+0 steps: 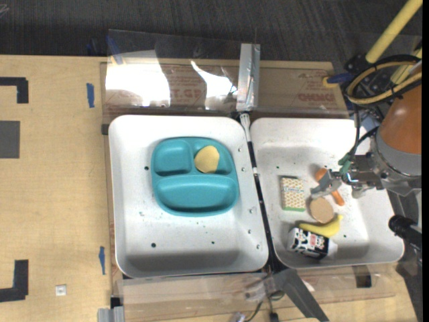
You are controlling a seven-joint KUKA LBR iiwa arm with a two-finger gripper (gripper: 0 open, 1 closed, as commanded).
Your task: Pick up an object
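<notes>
The left bin carries a teal divided tray near its middle. A yellow round object sits in the tray's upper right compartment, close to the bin's right wall.

Across the divider, the right bin holds a small cluster toward its lower half. A small patterned card lies flat near the bin's left side. Right of it a round tan object rests on the floor, touching a yellow banana-shaped piece just below it. A black and white can lies on its side against that piece, near the bin's bottom edge. An orange object shows above the tan one, and another orange bit sits beside it.

The gripper hangs over this cluster, reaching in from the bin's right edge. Whether its fingers are spread or closed cannot be told, and nothing is seen clearly held.
</notes>
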